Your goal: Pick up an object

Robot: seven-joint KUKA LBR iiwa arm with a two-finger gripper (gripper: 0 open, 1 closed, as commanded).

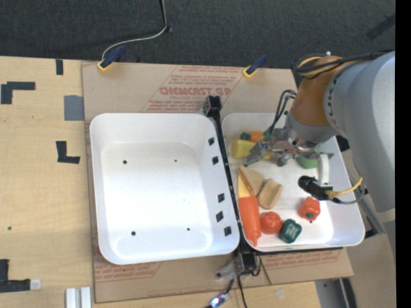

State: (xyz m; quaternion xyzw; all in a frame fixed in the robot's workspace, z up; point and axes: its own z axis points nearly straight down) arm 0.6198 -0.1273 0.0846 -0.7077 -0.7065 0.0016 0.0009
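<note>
At the right of the frame the arm (366, 120) looms closest to us, its grey bulk and orange band bent down over the right bin (343, 239). Below the band the gripper (262, 153) reaches toward the upper left part of that bin, its dark fingers low among the toys. We cannot tell how far those fingers are spread, and we see nothing clearly caught between them, so we do not count anything as held.

The things to choose from all lie in the right bin. A yellow piece (242, 148) sits just left of the gripper, with a small orange bit (256, 136) above it. Below the gripper lie two tan pieces (260, 186), side by side and touching. Along the bin's left wall is a carrot (250, 219), with a tomato (270, 222) just beside it and a dark green piece (289, 231) near the lower edge. A red pepper (309, 208) lies apart toward the right, and a pale green piece (309, 162) peeks out under the wrist. The left bin (103, 133) is at mid-frame.

We judge this to be the reach or descent before a grasp, most likely aimed at the yellow piece. The next move calls for settling the fingers astride one item without nudging its neighbours, then closing and lifting straight up.
</note>
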